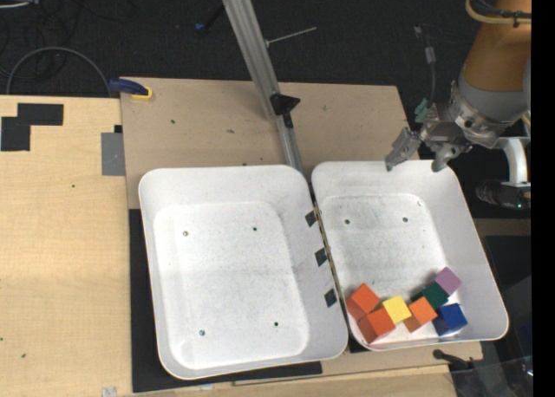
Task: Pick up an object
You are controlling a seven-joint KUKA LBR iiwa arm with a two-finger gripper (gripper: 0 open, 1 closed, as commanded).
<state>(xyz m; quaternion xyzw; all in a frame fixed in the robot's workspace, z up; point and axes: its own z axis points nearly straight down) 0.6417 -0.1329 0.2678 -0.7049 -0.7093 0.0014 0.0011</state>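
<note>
Your blocks [406,307] sit clustered in near corner of right bin [381,213]: two orange, yellow, green, blue, purple, touching one another. Left bin [173,213] beside it, divider between. Farther back, your gripper [421,154] hangs over right bin's far rim, fingers spread wide, nothing between them, well apart from blocks.

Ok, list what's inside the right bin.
The right bin holds a cluster of blocks in its near corner: two orange blocks, a yellow block, a smaller orange block, a green block, a purple block and a blue block. Anything beneath them is covered.
</note>
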